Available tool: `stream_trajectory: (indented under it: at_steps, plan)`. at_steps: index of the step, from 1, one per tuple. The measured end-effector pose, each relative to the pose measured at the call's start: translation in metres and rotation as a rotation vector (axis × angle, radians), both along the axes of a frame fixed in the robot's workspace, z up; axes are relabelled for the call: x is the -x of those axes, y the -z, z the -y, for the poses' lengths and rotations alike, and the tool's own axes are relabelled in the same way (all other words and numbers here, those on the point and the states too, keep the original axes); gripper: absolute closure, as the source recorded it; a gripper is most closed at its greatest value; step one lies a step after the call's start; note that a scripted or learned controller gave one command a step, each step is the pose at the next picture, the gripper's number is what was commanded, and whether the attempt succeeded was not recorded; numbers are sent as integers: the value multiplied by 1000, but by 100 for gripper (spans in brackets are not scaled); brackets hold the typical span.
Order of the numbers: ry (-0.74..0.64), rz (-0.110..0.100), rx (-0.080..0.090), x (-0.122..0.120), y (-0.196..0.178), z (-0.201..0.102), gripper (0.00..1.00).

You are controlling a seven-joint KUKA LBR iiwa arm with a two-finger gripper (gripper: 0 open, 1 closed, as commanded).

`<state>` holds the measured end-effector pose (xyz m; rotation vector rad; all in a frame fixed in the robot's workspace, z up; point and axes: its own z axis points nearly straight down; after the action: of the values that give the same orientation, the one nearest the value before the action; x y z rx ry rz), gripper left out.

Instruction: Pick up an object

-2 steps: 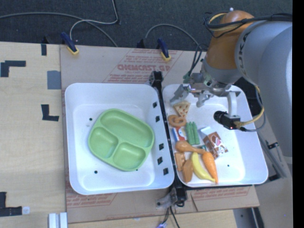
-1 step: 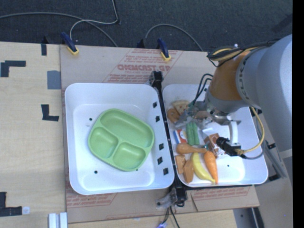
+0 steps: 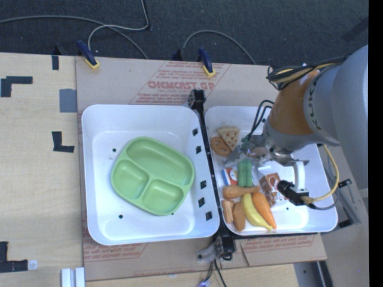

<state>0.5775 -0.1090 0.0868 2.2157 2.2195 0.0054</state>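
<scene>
While the arm reaches in from the right, the scene reads so:

Near edge: banana (image 3: 254,213) and carrot (image 3: 263,209) lie side by side in the right bin (image 3: 323,223).
Middle: gripper (image 3: 246,160) low over a green piece (image 3: 245,173) — finger state, cannot tell.
Left bin (image 3: 96,178): green divided plate (image 3: 152,175).
Far end: waffle-like pieces (image 3: 225,140) — by the divider.

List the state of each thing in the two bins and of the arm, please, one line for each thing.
Green plate: lies flat in the left bin, nothing on it.
Banana: lies in the right bin, beside the carrot.
Carrot: lies flat, not held.
Green piece: under the gripper, grasp unclear.
Waffle pieces: lie at the far end.
Gripper: low over the right bin.
</scene>
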Motion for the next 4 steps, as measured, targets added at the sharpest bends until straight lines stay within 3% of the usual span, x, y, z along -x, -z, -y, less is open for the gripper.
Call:
stream_trajectory:
  at_steps: [1,3,4]
  plan:
    - [0,-3,0,-77,1,-3,0]
    - [1,-8,-1,-91,2,-14,0]
    - [1,-13,-1,-90,-7,-14,100]
